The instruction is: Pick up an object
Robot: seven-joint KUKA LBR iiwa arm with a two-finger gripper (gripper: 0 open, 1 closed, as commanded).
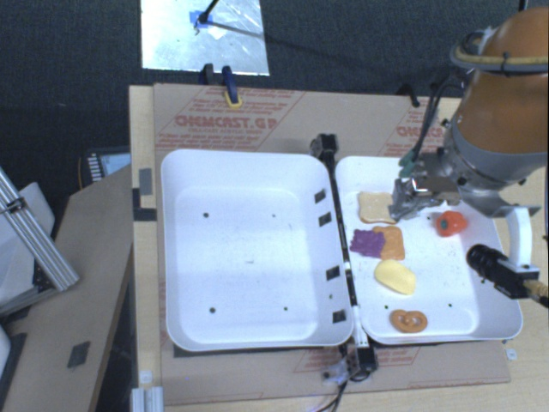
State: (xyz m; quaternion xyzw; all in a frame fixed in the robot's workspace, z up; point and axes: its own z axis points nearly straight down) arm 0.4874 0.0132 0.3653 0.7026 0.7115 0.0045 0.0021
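the arm [502, 84] leans in from the right, its orange band high at the frame's upper right corner, and the gripper [405, 202] hangs low over the back of the right bin [493, 316]. whether it is released or clenched cannot be told from here; the metal parts blur together against the white floor of the bin.

right under the gripper's tip lies a tan bread slice [375, 206], flat on the bin floor, its right edge meeting the gripper in this view. whether there is real contact cannot be told. just to the right sits a red tomato-like piece [449, 223], apart from the gripper. in front of the bread a purple cluster [367, 243] lies touching an orange piece [392, 242]. nearer the camera comes a pale yellow lump [395, 276], and by the front wall a brown pretzel [408, 320].

the left bin [184, 316] sits just beside the right one, the two joined along a dark hinge strip [336, 230]. both rest on a brown board [257, 114] on the table. a black part [497, 269] overhangs the right bin's right rim.
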